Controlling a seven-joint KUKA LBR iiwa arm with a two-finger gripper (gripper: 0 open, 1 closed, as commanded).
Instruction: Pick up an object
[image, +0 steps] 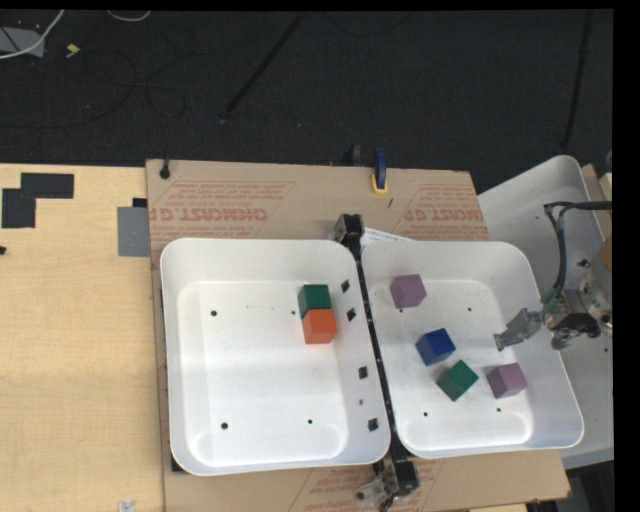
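In the right bin (545, 430), near its right edge, a purple cube (506, 379) lies closest to the gripper (520, 328), which hangs just above and beside it at that same edge. Being nearest, it looks the likeliest pick, though any block would serve the task. Nothing sits between the fingers; how far apart they stand cannot be made out from this slant.

Just left of that cube a dark green cube (458, 380) rests turned on a diagonal, and a blue cube (435, 346) sits just beside it, toward the bin's middle. These three crowd together, so a descent on one could nudge its neighbours. A second, paler purple cube (407, 291) stands well apart near the bin's far left corner, with free room all round it, probably the easier grasp.

In the left bin (190, 400), toward its right edge, a green cube (314, 298) and an orange cube (319, 326) touch, one behind the other. Pressed together like that, they leave fingers little room on the shared side.

The arm reaches over the right rim, so the right bin's blocks lie within its shortest travel.
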